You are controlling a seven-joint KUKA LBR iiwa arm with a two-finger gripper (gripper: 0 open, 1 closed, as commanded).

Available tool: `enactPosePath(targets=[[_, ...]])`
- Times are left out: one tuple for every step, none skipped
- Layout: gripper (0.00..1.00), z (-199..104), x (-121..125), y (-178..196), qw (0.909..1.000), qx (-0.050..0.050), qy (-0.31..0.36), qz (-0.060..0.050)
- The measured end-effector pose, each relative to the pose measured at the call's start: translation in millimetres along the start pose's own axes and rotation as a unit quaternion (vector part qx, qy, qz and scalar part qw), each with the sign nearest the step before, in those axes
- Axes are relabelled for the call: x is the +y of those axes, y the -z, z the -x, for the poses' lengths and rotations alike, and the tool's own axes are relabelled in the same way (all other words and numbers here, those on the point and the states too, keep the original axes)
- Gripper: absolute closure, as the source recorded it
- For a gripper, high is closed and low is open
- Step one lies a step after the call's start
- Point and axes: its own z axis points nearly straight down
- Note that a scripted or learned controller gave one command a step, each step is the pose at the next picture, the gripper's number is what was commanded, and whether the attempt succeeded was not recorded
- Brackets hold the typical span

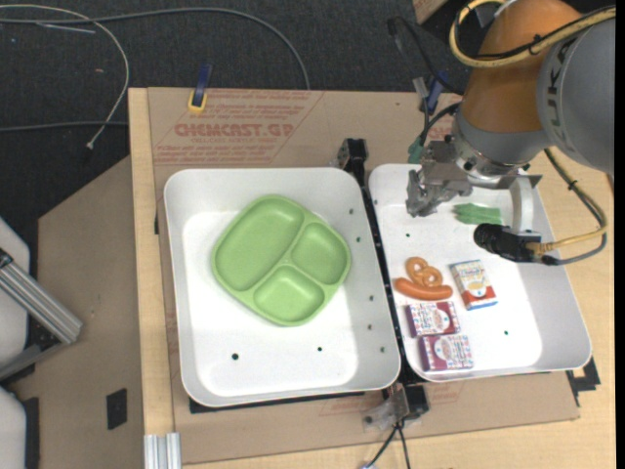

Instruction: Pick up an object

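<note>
Green and flat, the small piece (pixel 480 213) beyond the pretzel (pixel 420 269) and off to its right looks like the likeliest pick, since it lies nearest my gripper (pixel 428 200). It rests on the floor of the right bin (pixel 532 325) and is not lifted. My gripper hangs past the pretzel toward the bin's far end, just beside the green piece on the pretzel's side. I see nothing caught in it, and I cannot tell from this angle whether it is open or closed.

I judge the task barely begun. I am over the right bin, but no grasp is made and nothing is raised. What is left is to settle on one object, come down on it, close, and lift it clear.

Other candidates sit around the pretzel. An orange sausage (pixel 423 288) touches its near side, a small red-and-white carton (pixel 473 283) lies to its right, and two purple packets (pixel 437 332) lie nearer the camera. Well to the pretzel's left, the left bin (pixel 181 198) holds a green divided plate (pixel 281 259).
</note>
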Motion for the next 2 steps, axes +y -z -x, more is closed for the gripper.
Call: enactPosePath(targets=[[1.0, -46.0, -22.2, 1.1, 1.0, 0.0, 0.0, 0.0], [1.0, -87.4, -37.7, -4.1, 1.0, 0.0, 0.0, 0.0]])
